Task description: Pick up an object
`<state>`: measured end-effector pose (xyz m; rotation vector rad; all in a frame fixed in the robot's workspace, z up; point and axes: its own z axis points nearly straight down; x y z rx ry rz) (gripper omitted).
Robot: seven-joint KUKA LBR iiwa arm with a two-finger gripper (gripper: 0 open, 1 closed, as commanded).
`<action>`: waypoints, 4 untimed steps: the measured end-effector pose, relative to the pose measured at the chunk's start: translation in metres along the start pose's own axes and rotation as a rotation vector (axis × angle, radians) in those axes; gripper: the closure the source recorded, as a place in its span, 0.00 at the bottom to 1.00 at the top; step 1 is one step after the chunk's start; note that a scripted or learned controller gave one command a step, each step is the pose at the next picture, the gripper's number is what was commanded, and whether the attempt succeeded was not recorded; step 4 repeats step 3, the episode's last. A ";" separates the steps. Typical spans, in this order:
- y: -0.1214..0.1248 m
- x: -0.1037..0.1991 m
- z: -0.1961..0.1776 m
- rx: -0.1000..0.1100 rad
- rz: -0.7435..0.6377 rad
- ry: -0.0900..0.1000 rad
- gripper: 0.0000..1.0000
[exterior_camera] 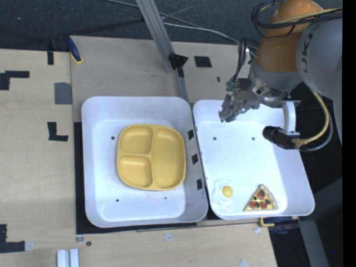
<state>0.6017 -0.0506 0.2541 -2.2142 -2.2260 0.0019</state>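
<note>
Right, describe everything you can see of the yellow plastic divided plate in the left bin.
The yellow plastic divided plate is a rounded square of smooth, slightly glossy plastic, moulded into three compartments: one tall one on the right and two smaller ones stacked on the left, split by raised ridges. It lies flat and face up, turned slightly, near the middle of the left white bin. Nothing sits in its compartments, and nothing but the bin floor touches it.

Yellow three-compartment plate (151,157) lying flat in the left bin (94,149). Toy fried egg (225,193) and toy pizza slice (260,199) lying flat, near each other, at the right bin's (245,143) front edge.
</note>
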 end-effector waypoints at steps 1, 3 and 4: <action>-0.015 0.045 0.014 0.002 0.001 0.000 1.00; -0.037 0.139 0.038 0.001 0.001 -0.001 1.00; -0.037 0.139 0.038 0.001 0.001 -0.001 1.00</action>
